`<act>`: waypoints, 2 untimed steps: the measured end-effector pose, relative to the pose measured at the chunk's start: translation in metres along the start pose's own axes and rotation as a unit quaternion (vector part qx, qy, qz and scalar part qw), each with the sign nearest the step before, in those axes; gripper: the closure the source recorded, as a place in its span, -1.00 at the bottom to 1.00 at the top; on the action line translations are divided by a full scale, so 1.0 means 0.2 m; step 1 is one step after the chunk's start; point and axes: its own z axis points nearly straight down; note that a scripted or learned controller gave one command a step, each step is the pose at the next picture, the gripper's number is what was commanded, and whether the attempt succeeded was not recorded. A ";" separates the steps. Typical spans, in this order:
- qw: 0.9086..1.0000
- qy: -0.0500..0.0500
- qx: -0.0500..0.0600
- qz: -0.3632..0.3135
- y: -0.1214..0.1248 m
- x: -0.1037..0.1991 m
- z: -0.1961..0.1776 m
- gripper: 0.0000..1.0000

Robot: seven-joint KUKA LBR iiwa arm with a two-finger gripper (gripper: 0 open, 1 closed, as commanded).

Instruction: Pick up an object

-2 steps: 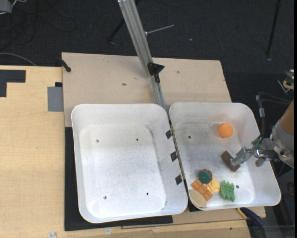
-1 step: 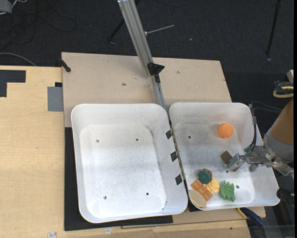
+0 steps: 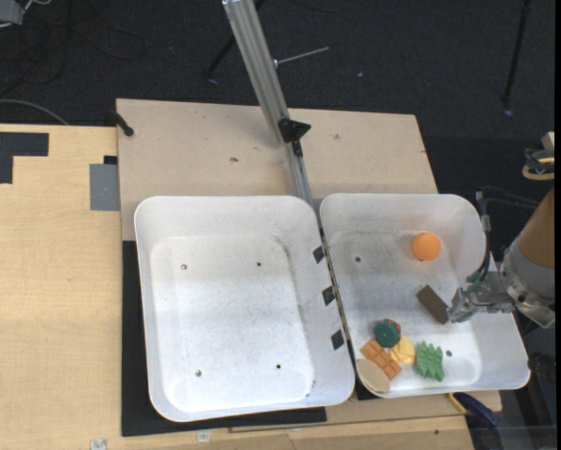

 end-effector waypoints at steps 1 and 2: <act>1.000 -0.001 -0.003 -0.004 0.05 0.03 -0.27 1.00; 1.000 -0.002 -0.004 -0.005 0.05 0.03 -0.53 1.00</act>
